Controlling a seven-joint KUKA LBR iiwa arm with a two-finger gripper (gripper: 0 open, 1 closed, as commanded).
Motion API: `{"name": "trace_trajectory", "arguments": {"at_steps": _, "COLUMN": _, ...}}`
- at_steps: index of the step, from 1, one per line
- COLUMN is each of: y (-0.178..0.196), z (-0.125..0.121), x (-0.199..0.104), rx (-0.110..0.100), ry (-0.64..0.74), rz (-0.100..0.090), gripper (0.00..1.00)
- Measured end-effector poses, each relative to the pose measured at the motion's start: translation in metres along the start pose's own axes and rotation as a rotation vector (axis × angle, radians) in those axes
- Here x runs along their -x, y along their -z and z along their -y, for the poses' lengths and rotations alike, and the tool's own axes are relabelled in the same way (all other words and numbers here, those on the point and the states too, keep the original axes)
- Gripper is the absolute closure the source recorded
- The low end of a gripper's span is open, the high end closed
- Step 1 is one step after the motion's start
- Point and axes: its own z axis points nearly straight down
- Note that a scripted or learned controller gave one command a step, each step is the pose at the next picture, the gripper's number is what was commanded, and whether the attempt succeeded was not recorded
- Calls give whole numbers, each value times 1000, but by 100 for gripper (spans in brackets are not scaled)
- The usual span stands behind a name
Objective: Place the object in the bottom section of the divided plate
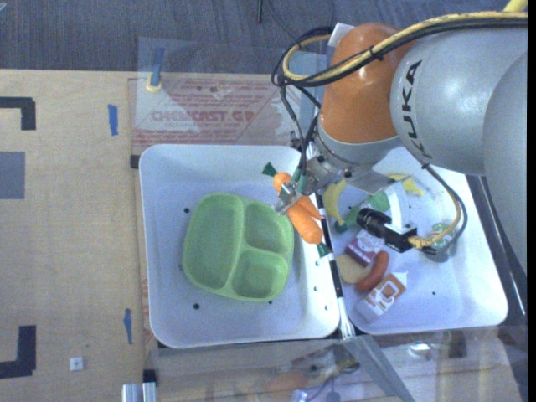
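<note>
While the gripper (pixel 289 198) pinches a toy carrot (pixel 303 216) near its leafy end beside the green divided plate (pixel 239 245), the carrot looks light, rigid, smooth plastic.

My own arm (pixel 452 90) bears the maker's name, of which I can read "UKA" in dark letters on the grey casing. Faint reddish lettering on the clear sheet (pixel 201 111) beyond the left bin is too blurred to read.
</note>
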Motion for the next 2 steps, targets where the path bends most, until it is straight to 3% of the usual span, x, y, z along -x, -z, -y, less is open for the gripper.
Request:
{"name": "trace_trajectory", "arguments": {"at_steps": 1, "y": -29, "z": -39, "x": -74, "rx": -1, "ry": 117, "rz": 0, "gripper": 100}}
{"name": "trace_trajectory", "arguments": {"at_steps": 2, "y": -59, "z": -74, "x": -39, "rx": 4, "ry": 338, "rz": 3, "gripper": 100}}
